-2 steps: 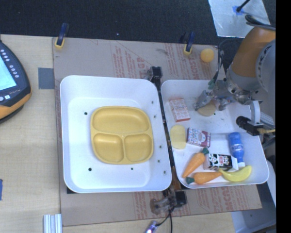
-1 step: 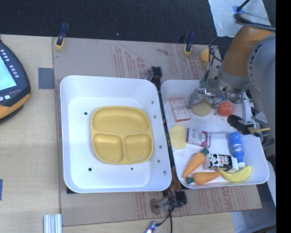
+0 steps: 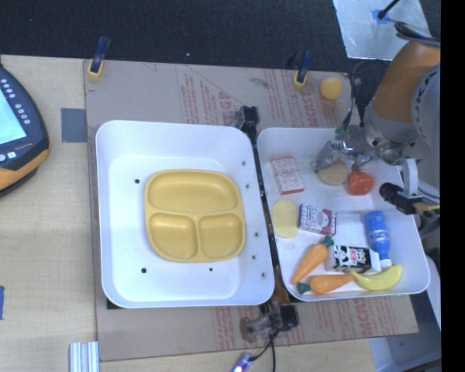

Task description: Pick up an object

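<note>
— Camera view first: where is the gripper?

— Over the far end of the right bin, reaching in from the right. Its metal fingers point down and left, right above a pale round item on the bin floor.

— Is it holding that?

— I cannot tell. The fingers sit just over the pale item and beside a tomato, but whether they are spread or closed is not clear, and nothing shows plainly between them.

— What else lies in that bin?

— A small red-and-white box near the left wall, a yellow lemon-like piece below it, and a dark pink packet just beside that. Toward the near end: two carrots, a black-and-white carton, a blue bottle and a banana, all close together.

— And the left bin?

— It holds a yellow divided plate, lying flat in the middle.

— Anything outside the bins?

— A yellow ball on the cardboard past the right bin, and a pendant at the left edge of the bench.
</note>
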`<state>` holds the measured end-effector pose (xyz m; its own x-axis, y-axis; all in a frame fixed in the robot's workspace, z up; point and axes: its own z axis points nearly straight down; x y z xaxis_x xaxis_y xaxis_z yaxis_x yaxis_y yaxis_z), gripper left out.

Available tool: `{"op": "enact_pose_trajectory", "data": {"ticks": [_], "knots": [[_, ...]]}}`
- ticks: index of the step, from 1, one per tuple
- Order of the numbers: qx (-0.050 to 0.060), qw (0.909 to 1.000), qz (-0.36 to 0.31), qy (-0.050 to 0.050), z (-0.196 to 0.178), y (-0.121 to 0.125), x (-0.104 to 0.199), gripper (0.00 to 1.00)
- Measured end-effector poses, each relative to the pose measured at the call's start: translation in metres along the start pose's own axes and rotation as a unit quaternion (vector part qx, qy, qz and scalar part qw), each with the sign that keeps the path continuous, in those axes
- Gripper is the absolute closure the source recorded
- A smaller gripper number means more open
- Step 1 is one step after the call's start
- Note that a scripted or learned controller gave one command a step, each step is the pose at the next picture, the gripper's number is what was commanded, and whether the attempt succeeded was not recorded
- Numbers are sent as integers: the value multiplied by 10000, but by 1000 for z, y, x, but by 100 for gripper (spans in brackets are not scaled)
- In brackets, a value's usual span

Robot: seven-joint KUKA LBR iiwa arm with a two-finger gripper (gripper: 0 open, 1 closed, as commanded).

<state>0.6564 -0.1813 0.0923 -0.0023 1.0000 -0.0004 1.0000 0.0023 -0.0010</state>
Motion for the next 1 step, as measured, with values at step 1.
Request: {"op": "enact_pose_trajectory", "data": {"ticks": [1], "knots": [[-4, 10000, 1, 0, 0, 0, -21, 0]]}}
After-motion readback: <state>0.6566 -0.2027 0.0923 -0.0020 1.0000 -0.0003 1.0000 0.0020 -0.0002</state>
